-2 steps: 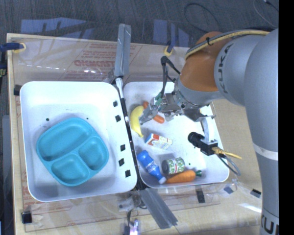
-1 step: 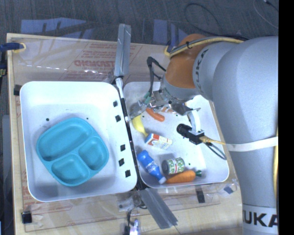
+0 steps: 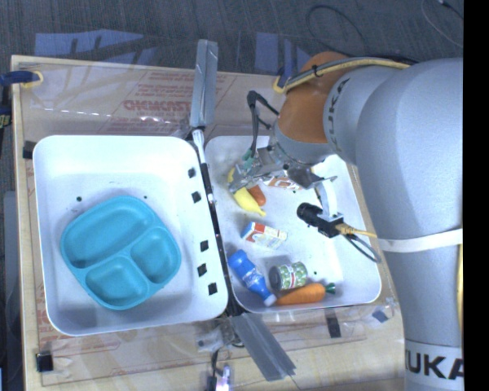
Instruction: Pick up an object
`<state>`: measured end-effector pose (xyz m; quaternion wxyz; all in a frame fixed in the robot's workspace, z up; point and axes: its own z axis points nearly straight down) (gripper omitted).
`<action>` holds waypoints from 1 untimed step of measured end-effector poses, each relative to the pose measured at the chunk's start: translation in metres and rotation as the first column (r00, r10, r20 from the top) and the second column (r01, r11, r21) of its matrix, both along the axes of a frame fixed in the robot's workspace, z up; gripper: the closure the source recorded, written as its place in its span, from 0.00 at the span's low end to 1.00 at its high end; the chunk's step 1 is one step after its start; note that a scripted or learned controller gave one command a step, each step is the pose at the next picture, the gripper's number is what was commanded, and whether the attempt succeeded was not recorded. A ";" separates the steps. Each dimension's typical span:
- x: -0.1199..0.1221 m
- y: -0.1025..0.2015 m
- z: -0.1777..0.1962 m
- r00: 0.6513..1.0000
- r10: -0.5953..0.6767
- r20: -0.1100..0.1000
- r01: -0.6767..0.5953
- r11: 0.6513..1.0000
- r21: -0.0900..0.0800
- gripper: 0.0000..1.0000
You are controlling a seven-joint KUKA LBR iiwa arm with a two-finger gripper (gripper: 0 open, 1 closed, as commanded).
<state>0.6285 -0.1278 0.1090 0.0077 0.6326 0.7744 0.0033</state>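
Banana (image 3: 249,199) under the claw (image 3: 257,169), its grip state unclear; carton (image 3: 264,234), blue bottle (image 3: 249,276), can (image 3: 288,276), carrot (image 3: 303,294) nearby.

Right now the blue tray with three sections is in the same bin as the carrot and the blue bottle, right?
Not quite. The camera view shows the blue tray alone in the left bin. The carrot and the blue bottle lie in the right bin, near its front edge.
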 end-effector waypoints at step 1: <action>-0.018 0.060 0.115 0.999 0.048 -0.015 -0.048 0.999 0.004 1.00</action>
